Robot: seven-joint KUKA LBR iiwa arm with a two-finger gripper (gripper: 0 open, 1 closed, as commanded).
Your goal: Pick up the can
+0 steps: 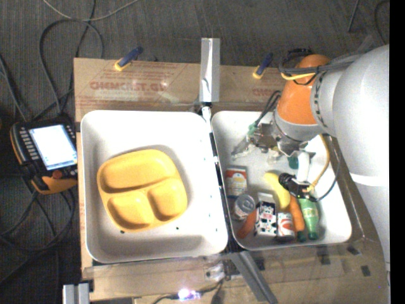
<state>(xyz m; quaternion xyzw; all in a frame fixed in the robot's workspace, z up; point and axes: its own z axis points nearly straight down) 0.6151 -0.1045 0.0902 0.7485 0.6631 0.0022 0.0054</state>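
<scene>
Reaching in from the right of the frame, the grey arm (354,100) with its orange band sits over the upper part of the right bin (221,170); the gripper (262,138) hangs there above bare white floor, and whether it is apart or together I cannot tell; the can (245,204) lies lower in the same bin, near the left wall, apart from the gripper, just below a small carton (236,181); a banana (277,187), a carrot (299,223) and a green bottle (310,215) crowd the lower right; the left bin (88,189) holds a yellow divided tray (142,187).
</scene>
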